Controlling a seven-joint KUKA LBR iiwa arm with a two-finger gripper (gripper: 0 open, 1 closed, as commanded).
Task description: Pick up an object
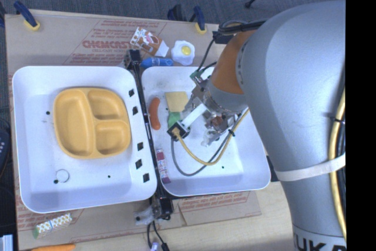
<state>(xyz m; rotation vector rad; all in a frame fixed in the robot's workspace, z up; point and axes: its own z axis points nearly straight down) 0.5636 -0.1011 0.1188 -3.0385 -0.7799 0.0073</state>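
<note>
Toy sausage (154, 113) lies in the right bin (230, 177) near its left wall. Long axis runs up-down the view, parallel to that wall. Gripper (212, 129) hangs well to its right; grip state: can't tell. Risks: the round body could roll out of a pinch, and the wall or yellow block (175, 100) could crowd the approach.

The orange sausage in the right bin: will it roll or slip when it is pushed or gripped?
The orange sausage looks round and long, so a sideways push would probably roll it. It lies close to a wall of the right bin, which may stop it. Its surface seems smooth, so it might slip.
</note>
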